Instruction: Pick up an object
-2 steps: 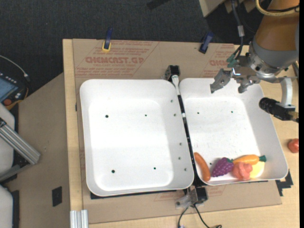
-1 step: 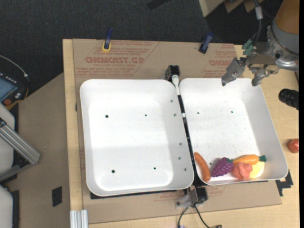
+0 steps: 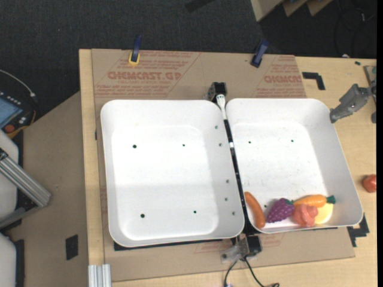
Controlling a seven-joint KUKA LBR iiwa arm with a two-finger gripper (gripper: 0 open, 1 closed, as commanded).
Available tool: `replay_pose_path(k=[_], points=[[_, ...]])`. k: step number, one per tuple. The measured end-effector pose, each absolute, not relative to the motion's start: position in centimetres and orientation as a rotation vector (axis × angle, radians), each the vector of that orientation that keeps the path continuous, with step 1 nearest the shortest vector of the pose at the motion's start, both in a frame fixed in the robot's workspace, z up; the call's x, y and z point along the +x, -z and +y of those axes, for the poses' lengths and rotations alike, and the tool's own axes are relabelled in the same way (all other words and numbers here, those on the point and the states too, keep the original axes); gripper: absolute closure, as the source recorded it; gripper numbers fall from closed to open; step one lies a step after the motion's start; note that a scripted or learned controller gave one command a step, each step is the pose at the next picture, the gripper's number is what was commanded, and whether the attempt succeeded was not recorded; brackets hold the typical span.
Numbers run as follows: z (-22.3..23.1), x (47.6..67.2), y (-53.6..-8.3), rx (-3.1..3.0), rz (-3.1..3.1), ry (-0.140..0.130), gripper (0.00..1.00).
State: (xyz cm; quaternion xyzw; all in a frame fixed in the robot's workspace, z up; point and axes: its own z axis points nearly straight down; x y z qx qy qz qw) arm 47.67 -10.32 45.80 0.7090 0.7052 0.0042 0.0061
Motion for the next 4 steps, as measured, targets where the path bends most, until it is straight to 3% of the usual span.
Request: replay_pose_path(k=[1,2,3,4], points=[[-5.3,48.0,-53.8,2.215,2.22,-0.007,0.0],[-3.4,47.9,-48.3,2.222,2.227,0.007,0.0],[-3.5,48.0,-49.7,2.216,2.22,-0.004,1.0],[-9.5,47.8,-40.4,2.235,2.217,0.011,1.0]])
